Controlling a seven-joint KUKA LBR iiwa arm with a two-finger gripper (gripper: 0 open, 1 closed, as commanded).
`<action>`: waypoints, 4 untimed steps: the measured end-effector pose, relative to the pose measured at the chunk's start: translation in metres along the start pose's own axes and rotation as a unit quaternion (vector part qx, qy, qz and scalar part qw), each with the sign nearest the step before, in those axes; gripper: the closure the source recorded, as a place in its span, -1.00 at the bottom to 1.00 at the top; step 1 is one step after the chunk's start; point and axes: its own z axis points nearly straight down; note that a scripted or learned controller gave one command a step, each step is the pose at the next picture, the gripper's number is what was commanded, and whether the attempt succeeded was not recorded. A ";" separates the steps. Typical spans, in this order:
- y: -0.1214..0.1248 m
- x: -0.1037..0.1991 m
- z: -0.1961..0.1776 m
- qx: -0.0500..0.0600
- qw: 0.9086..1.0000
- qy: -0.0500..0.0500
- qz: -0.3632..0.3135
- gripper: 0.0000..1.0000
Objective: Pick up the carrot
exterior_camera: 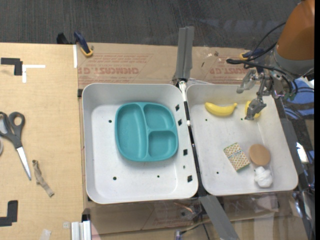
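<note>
- The only thing I can take for the carrot [251, 112] is a small yellow-orange piece near the far edge of the right bin [215, 139], just right of the banana [221, 108]. It is too small for me to be sure.
- The gripper [256, 105] hangs right over that piece, touching it or nearly so. I cannot tell whether it is wide, narrow or clamped on anything, so I do not count the carrot as held.
- Handling, as I judge it: a toy-sized carrot should be light and fairly stiff, with a smooth, tapering skin. It is likely to roll or squirt out of a pinch made near the thin end.
- I would grip across the thick middle, square to its long axis. From here I cannot read which way that axis lies.
- The banana is near but apart, so a wide approach could nudge it. The bin's far wall is also close behind.
- The brown disc [259, 154], patterned block [236, 157] and white lump [263, 177] sit well apart at the near side, no bother.
- The teal plate [146, 131] lies in the left bin [100, 149], out of the way.
</note>
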 end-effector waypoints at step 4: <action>-0.027 0.093 0.085 0.000 0.946 -0.005 0.324 1.00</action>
